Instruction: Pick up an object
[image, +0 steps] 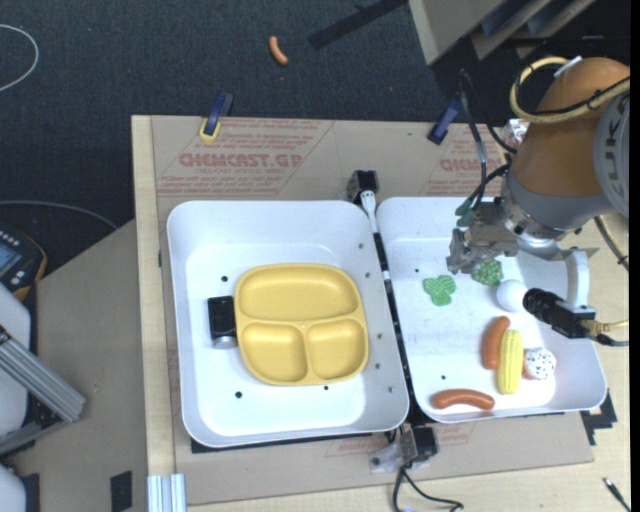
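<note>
I see the claw (470, 252) low in right bin (420, 225), beside green broccoli (488, 271) | finger state I cannot tell | risk: it slips, pieces lie close together

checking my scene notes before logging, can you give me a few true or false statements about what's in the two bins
1. The yellow three-compartment plastic tray lies in the left white bin. True.
2. The yellow toy corn cob lies in the left bin. False: it is in the right white bin.
3. The gripper is over the right bin. True.
4. The black rectangular block sits inside the tray. False: it lies beside the tray's left edge.
</note>
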